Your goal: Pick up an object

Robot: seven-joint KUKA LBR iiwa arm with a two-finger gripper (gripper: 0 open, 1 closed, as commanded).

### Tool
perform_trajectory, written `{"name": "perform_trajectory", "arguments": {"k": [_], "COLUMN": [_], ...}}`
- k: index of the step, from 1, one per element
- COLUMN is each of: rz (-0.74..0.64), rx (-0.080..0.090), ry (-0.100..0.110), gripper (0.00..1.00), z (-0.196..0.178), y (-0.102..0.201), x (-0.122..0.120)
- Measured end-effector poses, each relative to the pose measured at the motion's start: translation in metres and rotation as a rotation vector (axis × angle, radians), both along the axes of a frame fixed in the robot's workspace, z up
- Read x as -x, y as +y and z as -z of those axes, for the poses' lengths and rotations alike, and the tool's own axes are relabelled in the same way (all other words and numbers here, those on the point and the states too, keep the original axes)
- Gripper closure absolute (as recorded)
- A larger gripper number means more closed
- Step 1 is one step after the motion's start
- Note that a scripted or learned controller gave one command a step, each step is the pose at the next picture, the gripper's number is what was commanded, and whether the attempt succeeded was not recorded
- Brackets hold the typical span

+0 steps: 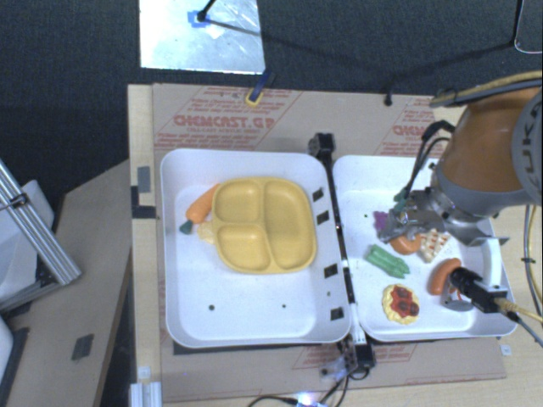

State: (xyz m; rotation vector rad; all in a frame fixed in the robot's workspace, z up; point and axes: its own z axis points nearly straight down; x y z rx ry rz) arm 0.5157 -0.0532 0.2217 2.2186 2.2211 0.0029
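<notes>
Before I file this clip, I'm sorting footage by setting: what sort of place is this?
Probably a robotics lab bench set up for grasping trials, not a kitchen. Two white bins sit side by side on a board, a grey-and-orange robot arm reaches in, and the food is toys: a carrot, a pizza, a yellow divided plate.

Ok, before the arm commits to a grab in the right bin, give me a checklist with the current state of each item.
1. Gripper over the right bin: ok.
2. Gripper near a target: ok, it sits by the purple toy and the orange-and-white piece.
3. Finger opening: cannot tell.
4. Object already held: cannot tell, nothing visible between the fingers.
5. Other toys lying apart: ok, green pepper, pizza slice and hot dog lie separately.
6. Yellow divided plate in the left bin, out of the way: ok.
</notes>
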Motion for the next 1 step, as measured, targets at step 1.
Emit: {"name": "perform_trajectory", "arguments": {"k": [1], "rz": [-0.004], "rx": [-0.001], "ry": [-0.001], "gripper": [1.0], "z": [-0.0127], "y": [0.0123], "x": [0.0007]}}
